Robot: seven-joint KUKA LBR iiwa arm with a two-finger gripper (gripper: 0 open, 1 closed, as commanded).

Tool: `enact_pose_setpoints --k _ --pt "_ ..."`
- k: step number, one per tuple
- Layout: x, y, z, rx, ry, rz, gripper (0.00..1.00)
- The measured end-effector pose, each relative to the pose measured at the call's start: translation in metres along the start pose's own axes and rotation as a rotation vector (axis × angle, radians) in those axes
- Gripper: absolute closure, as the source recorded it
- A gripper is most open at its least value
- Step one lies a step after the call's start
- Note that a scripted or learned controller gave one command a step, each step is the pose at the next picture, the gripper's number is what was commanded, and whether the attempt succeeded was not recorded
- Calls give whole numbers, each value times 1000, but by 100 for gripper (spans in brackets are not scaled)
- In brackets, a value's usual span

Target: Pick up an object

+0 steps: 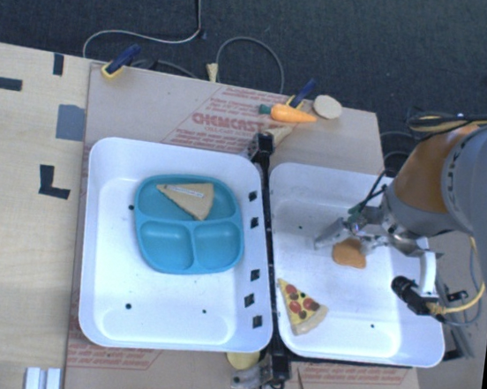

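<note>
A small orange-brown bread-like piece (350,255) lies in the right bin (367,339), near its middle right. My gripper (346,235) hangs right over its upper left side, its fingers (329,237) reaching down-left from the grey wrist. A toy pizza slice (301,306) rests near the right bin's front left. In the left bin (107,216) a blue divided plate (190,225) carries a tan sandwich wedge (189,197) in its upper compartment.
A toy carrot (291,114) and a pale round piece (327,107) sit on the cardboard behind the bins. The arm's grey body and orange band (424,173) cover the right bin's far right corner. Black clips (257,227) line the seam between the bins.
</note>
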State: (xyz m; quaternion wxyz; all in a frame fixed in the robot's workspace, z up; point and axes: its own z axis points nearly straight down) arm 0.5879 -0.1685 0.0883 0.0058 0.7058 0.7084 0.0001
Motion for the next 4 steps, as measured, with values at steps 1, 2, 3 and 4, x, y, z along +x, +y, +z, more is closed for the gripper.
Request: enact_pose_setpoints --k 1,2,3,4 --pt "-60 37 -92 -2 1 4 0" --pt "-13 -11 7 6 4 2 0" --pt "-16 -8 -9 2 2 3 100" --pt "85 -13 -101 5 10 -5 100"
